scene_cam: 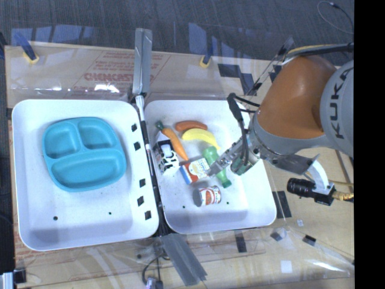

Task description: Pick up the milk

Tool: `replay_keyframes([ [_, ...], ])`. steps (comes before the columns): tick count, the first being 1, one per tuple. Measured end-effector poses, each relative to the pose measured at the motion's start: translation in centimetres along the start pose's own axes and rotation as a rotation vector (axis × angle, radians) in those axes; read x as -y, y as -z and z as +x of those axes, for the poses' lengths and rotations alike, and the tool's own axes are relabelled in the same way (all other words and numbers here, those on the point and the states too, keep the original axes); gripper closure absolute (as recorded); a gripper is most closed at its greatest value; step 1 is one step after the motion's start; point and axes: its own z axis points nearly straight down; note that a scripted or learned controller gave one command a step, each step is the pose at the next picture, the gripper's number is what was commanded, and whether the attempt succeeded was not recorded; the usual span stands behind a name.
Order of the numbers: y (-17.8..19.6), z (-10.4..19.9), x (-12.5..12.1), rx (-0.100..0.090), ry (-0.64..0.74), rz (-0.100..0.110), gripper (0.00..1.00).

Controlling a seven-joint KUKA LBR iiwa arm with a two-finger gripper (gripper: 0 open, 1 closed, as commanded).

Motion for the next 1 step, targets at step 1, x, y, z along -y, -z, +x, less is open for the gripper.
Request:
replay_keyframes([
  [1,0.0,0.0,0.0,0.0,0.0,0.0,0.0],
])
